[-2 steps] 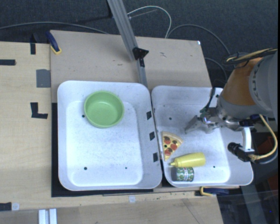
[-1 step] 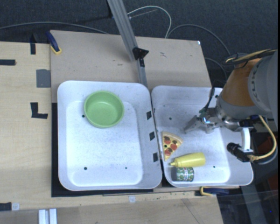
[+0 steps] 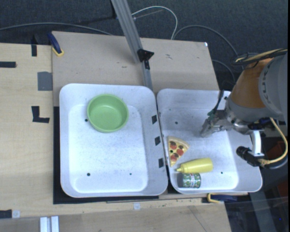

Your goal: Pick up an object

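2 white bins sat side by side on the bench. The left bin (image 3: 72, 178) carried a green bowl (image 3: 107, 112) near its far edge, upright. The right bin (image 3: 241, 178) carried 3 things grouped toward its near left corner: a pizza slice toy (image 3: 176, 150) close to the left wall, a yellow mustard bottle (image 3: 195, 166) lying on its side just beyond it toward the near edge, and a small green can (image 3: 189, 180) touching or just beside the bottle at the near wall. The gripper (image 3: 209, 128) stood low over the bin's middle, apart from those 3 things, with nothing between its fingers; how wide they stood could not be told.
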`<state>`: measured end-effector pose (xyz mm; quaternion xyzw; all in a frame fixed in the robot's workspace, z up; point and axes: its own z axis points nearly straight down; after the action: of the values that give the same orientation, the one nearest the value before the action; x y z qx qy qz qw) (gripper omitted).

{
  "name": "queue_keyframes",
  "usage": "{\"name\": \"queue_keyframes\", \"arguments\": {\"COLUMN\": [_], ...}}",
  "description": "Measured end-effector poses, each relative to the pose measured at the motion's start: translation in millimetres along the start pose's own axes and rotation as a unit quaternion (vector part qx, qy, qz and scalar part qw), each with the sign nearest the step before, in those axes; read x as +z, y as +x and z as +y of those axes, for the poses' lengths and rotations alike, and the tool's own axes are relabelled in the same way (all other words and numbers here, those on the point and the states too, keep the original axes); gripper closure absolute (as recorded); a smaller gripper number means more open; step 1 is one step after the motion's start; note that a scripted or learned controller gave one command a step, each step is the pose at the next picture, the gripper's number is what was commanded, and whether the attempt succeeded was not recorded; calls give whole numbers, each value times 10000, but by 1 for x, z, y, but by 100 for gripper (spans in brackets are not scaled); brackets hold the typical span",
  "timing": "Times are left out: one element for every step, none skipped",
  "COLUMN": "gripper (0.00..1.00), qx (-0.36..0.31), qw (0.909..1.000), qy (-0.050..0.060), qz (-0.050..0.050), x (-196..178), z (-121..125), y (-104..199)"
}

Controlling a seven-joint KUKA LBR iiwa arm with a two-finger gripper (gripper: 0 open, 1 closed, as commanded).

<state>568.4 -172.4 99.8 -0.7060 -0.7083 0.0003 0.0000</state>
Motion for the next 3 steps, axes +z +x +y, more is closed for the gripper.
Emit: {"name": "queue_keyframes", "arguments": {"gripper": [100,100,100], "qx": [10,7,7], "qw": [10000,10000,10000], "qy": [-15,-18,-32], "qz": [0,0,-8], "x": [-47,-90,-153], "z": [-8,-9,-11], "y": [2,5,3]}}
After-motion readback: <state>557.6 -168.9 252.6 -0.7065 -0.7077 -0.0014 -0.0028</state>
